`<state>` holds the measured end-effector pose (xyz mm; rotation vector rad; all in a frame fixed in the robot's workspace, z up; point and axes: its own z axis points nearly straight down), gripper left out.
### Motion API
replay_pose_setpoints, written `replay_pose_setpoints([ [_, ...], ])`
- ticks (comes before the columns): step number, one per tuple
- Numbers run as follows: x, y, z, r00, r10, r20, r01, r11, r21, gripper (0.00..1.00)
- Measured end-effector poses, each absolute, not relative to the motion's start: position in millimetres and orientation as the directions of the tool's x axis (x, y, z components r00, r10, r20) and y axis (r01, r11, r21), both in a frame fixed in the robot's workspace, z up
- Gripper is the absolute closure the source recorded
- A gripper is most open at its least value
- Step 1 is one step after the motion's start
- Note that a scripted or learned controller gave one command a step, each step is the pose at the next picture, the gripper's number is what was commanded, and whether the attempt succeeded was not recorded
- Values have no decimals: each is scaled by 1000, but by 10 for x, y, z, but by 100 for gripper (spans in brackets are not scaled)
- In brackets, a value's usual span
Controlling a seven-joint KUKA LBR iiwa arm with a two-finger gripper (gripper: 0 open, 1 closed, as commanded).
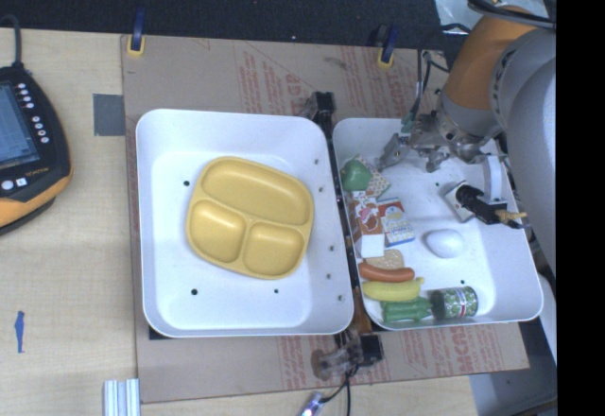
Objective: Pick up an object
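Gripper (pixel 417 151) hangs at the right bin's (pixel 515 296) twelve o'clock; its spread I cannot tell. The apple (pixel 355 175), at nine o'clock, looks nearest. Next: descend squarely.

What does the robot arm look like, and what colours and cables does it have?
The arm is thick and rounded, with a smooth grey shell and a wide orange band above the wrist. Below the band sits a metallic grey wrist assembly carrying the gripper, built from small dark and silver parts. Thin dark cables run beside the wrist, and a blue cable passes above the arm at the top.
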<state>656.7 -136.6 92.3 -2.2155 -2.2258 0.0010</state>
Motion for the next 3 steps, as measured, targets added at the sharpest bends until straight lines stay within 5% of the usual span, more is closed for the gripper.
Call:
replay_pose_setpoints([
  [1, 6561, -949, 918, -5, 1000, 1, 1000, 5, -4, 0],
  [3, 6559, -924, 918, -5, 1000, 2, 1000, 5, -7, 0],
])
